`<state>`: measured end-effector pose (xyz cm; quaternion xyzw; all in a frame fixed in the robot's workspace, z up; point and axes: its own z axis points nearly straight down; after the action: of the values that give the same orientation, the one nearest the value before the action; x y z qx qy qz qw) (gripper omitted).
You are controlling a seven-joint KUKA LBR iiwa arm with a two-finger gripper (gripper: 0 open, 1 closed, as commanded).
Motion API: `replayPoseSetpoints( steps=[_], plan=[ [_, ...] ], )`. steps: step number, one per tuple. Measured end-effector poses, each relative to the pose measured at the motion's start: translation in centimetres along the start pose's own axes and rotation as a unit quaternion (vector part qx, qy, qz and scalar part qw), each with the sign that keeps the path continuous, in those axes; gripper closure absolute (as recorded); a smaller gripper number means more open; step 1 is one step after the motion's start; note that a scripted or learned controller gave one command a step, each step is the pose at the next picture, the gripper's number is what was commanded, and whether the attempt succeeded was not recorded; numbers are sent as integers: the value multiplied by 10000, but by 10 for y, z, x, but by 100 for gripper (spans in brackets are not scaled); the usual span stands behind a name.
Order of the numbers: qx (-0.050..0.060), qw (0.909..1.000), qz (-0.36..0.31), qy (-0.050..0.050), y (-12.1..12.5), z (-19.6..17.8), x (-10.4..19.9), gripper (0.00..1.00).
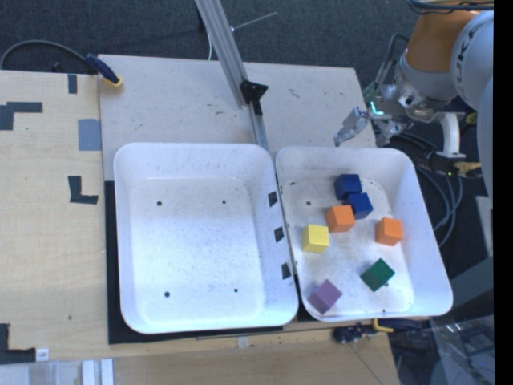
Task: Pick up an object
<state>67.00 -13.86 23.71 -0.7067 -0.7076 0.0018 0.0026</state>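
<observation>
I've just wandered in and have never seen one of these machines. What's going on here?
A grey robot arm with an orange band is reaching in from the right, its two-finger gripper above the far rim of the right-hand white bin. It holds nothing. In that bin lie small blocks: two blue, two orange, one yellow, one green, one purple.
</observation>
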Motion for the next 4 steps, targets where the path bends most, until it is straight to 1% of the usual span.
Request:
replayPoseSetpoints(
  steps=[1,2,3,4],
  plan=[
    [-24,10000,-3,-13,1,-4,0,0],
    [6,10000,-2,-6,-8,54,5,0],
    [-47,10000,-4,-31,-7,114,8,0],
    [-39,10000,3,-13,-6,127,8,0]
  ],
)
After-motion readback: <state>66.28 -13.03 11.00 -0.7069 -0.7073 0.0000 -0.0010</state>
